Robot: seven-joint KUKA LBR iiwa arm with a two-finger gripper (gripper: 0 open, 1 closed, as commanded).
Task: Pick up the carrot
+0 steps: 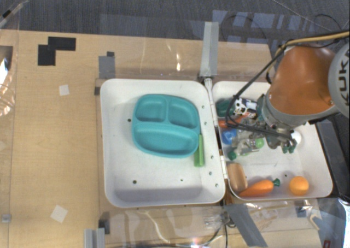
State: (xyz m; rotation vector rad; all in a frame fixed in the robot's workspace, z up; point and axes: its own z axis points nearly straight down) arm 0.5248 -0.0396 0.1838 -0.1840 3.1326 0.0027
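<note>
One arm [306, 80] over right bin [322, 181] | carrot [257, 188] below gripper [262, 142]

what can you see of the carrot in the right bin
The carrot is orange, smooth like a plastic toy, with a small green top at its right end. It lies flat, slightly tilted, by the right bin's front wall, its tapered left end against a tan bread-like piece. The gripper is above it, not touching.
</note>
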